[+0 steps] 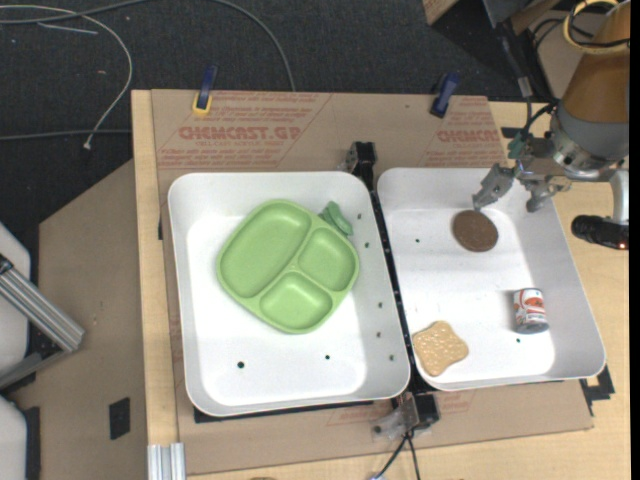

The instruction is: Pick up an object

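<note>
I see two white bins; the left bin [200, 368] carries a pale green divided plate [288, 265], with a darker green scrap [337, 218] touching the plate's upper right edge. In the right bin [570, 298], a flat brown disc [475, 231] lies toward the far wall, a tan speckled cracker [439, 347] at the near left corner, and a small can [530, 309], red and white as far as I can tell, to the right of the cracker. The desk [150, 268] is light brown board with faded red lettering, two blue clamps [206, 87] on its far edge. Floor beyond is dark grey.
</note>
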Robot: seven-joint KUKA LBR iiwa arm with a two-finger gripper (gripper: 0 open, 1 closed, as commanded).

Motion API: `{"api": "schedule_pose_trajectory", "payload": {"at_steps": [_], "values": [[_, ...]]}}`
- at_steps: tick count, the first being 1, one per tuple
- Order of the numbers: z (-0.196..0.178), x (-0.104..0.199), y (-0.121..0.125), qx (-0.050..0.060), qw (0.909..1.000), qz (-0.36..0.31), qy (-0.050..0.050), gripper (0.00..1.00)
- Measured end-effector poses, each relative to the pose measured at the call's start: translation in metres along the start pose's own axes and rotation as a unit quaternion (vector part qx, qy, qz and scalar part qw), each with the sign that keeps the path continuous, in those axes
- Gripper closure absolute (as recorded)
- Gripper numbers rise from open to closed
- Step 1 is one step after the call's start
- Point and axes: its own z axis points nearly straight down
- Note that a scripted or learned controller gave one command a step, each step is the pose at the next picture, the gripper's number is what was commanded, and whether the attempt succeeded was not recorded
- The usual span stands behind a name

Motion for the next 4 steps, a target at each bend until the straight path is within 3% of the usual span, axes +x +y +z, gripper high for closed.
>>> {"api": "schedule_pose_trajectory", "payload": {"at_steps": [1,3,4], "values": [[-0.009,0.000,0.003,-0.008,1.0000,-0.002,-0.001,0.00],[0.086,-0.005,0.009,-0.006,1.0000,-0.001,-0.001,0.00],[0.112,-0.005,0.009,-0.006,1.0000,-0.002,-0.001,0.00]]}}
